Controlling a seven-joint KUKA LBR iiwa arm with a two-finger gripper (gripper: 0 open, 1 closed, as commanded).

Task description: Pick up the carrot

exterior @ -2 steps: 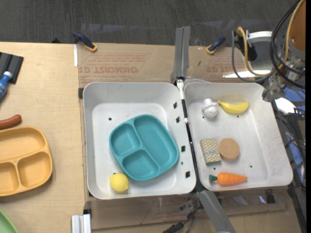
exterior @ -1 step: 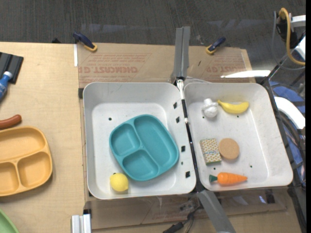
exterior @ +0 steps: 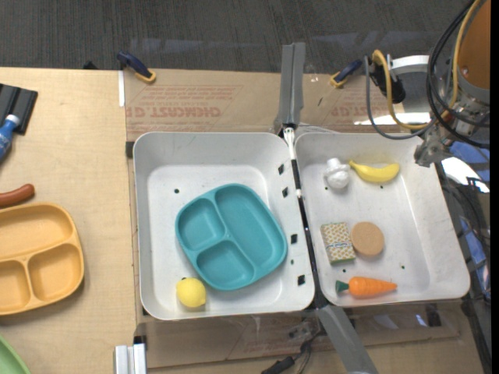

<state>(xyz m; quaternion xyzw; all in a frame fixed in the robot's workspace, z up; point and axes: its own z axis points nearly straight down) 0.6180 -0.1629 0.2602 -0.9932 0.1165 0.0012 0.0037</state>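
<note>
Lying at the near edge of the right bin (exterior: 437, 209), the carrot (exterior: 371, 287) has its long axis running left-right, green end left. Gripper (exterior: 429, 150) sits at the far right corner, well apart; fingers' state I can't tell, prob. too blurred.

Grey metal robot arm (exterior: 460, 107) at right edge, orange curved band (exterior: 475, 45) above wrist, black cables (exterior: 440, 61) looped alongside, yellow cable (exterior: 382, 80) near white collar.
</note>
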